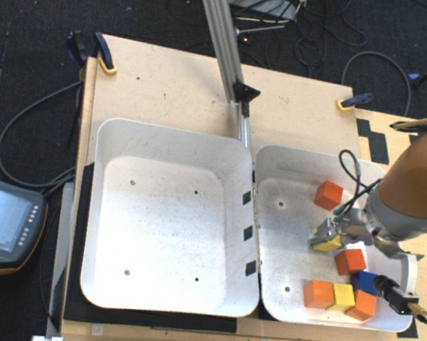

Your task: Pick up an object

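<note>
Lowest in the frame, along the right bin's point(268, 307) bottom rim, sit an orange block point(319, 293), a yellow block point(343, 295) and another orange block point(364, 307), with a blue block point(363, 280) just above. Higher, a red-orange block point(351, 260) lies beside the gripper point(327, 237), which is low over a yellowish object point(324, 242); whether it grips cannot be told. Farther up sits an orange cube point(328, 195). The left bin point(106, 189) fills mid-frame left.

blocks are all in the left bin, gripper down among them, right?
Wrong bin. The camera view shows the blocks, such as the orange block and the red block, in the right bin. The gripper is down among them, as you said.
</note>
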{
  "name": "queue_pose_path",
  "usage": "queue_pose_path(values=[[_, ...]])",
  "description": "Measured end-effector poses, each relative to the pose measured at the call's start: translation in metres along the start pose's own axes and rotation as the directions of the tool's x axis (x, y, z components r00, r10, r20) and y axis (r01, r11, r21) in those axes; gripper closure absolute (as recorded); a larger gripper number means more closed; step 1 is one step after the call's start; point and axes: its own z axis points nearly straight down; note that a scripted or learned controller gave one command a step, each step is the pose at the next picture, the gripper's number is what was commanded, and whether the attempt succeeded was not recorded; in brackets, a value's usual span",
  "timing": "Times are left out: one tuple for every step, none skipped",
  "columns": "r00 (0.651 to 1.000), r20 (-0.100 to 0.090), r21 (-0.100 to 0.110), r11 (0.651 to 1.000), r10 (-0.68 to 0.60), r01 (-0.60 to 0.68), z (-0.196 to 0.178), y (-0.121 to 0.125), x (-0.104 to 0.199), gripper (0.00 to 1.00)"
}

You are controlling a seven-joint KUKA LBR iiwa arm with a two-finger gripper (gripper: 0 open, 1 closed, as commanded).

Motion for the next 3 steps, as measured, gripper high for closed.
queue_pose_path(values=[[1.0, -0.002, -0.007, 1.0, -0.011, 0.011, -0.094, 0.039, 0.083, 1.0], [1.0, -0.004, 0.001, 1.0, -0.011, 0.011, -0.094, 0.058, 0.164, 1.0], [1.0, -0.004, 0.005, 1.0, -0.011, 0.011, -0.089, 0.049, 0.25, 1.0]])
